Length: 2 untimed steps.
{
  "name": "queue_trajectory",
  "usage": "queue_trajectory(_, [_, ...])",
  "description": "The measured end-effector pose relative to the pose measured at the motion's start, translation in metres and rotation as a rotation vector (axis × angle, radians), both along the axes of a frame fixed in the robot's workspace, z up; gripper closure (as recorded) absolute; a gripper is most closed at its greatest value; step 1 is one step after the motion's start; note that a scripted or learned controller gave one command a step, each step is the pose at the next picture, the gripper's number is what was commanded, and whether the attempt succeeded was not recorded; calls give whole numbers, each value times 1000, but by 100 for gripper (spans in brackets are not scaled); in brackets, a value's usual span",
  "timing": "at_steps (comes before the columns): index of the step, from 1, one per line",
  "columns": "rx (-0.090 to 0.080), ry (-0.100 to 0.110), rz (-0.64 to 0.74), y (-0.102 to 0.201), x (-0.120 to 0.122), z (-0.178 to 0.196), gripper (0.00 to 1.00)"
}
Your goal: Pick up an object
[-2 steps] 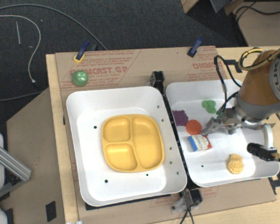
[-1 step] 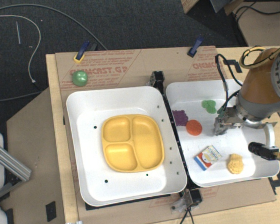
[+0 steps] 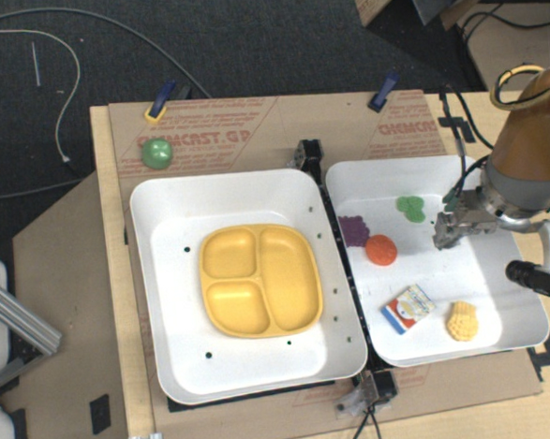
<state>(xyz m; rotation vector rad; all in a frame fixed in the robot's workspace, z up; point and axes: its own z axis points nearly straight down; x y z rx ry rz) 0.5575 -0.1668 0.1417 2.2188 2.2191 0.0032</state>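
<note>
Five small items sit in the right bin (image 3: 509,338): green toy (image 3: 410,206), purple piece (image 3: 353,229), orange ball (image 3: 381,250), small carton (image 3: 409,308), yellow toy (image 3: 461,321). Hand (image 3: 448,230) hovers just right of the green toy, its grip impossible to tell. Yellow divided plate (image 3: 260,281) fills the left bin (image 3: 166,268).

Red "CHEMCAST GP" on cardboard sheet (image 3: 222,138)

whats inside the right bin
The right bin holds a green piece, a purple piece, an orange ball, a small carton and a yellow piece. The arm covers the bin's upper right part.
</note>
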Motion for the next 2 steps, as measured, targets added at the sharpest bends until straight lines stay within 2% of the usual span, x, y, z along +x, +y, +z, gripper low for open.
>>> queue_trajectory(2, [0, -1, 1, 0, 3, 82, 100])
